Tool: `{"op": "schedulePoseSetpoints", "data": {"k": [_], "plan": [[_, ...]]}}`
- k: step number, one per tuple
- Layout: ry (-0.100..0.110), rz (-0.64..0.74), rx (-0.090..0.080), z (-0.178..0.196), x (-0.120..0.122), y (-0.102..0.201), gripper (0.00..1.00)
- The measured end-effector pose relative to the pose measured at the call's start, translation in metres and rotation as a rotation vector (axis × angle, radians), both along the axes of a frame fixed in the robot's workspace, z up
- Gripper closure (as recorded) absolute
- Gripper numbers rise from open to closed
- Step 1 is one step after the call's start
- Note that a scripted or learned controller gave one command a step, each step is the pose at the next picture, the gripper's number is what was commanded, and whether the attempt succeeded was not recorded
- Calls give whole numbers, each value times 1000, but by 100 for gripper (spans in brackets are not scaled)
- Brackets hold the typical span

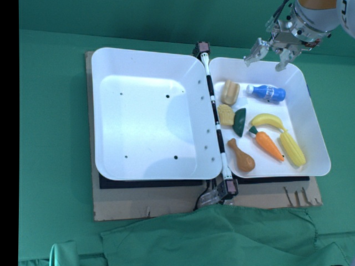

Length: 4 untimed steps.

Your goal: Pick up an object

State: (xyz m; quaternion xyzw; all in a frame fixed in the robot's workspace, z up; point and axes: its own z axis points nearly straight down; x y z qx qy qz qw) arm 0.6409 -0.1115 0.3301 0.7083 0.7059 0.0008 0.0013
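My gripper (268, 58) hangs open above the far rim of the right bin (313, 115), with nothing between its fingers. Below it, a blue bottle (267, 93) lies on its side. Left of the bottle sits a tan bread-like piece (230, 92), with a yellow waffle-like piece (226, 115) and a dark green wedge (239, 121) nearer the front. A banana (267, 121), a carrot (268, 144) and a corn cob (292, 148) lie on the bin's right side. A brown drumstick (241, 156) rests near the front rim.
The left bin (111, 71) sits beside the right one, joined by a black and white bar (214, 112) with clamps at both ends. Both bins rest on cardboard (138, 206). Crumpled green cloth (222, 240) lies along the front.
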Motion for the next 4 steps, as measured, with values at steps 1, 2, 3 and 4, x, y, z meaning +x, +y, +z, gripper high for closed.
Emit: {"op": "schedulePoseSetpoints", "data": {"k": [1, 2, 3, 4], "plan": [[0, 0, 0, 0, 0, 0, 0], [5, -2, -1, -52, 1, -12, 0], [4, -1, -1, -92, 2, -12, 0], [2, -1, -1, -135, -5, -12, 0]]}}
